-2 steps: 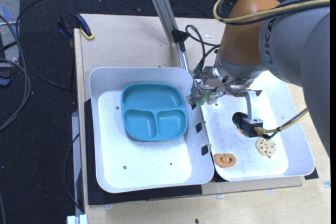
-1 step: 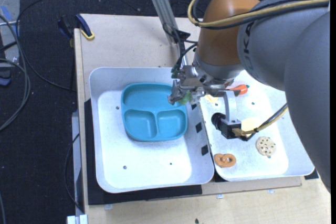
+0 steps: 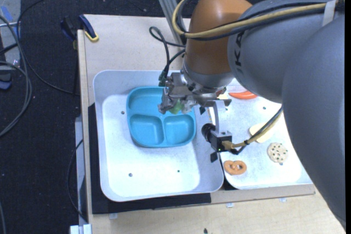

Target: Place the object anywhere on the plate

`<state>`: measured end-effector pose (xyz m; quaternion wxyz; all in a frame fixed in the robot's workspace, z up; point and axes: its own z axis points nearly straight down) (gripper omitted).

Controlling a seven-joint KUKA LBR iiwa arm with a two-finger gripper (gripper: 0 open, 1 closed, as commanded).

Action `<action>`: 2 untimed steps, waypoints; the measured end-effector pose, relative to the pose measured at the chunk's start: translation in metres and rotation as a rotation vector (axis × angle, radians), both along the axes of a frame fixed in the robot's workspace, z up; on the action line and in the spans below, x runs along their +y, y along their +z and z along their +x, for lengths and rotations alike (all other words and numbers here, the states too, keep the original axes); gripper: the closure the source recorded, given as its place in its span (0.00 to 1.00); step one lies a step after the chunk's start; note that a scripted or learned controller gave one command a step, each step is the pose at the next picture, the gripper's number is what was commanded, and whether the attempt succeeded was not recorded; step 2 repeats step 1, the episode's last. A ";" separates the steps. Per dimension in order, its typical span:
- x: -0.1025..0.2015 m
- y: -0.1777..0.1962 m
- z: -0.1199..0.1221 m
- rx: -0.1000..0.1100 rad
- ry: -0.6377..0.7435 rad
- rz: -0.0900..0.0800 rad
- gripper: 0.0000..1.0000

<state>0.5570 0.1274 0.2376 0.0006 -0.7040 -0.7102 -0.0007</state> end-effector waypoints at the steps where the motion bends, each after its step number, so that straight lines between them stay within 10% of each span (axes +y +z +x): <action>1: -0.003 0.000 0.001 0.000 -0.006 -0.002 0.00; 2: -0.003 0.000 0.001 0.000 -0.006 -0.002 0.00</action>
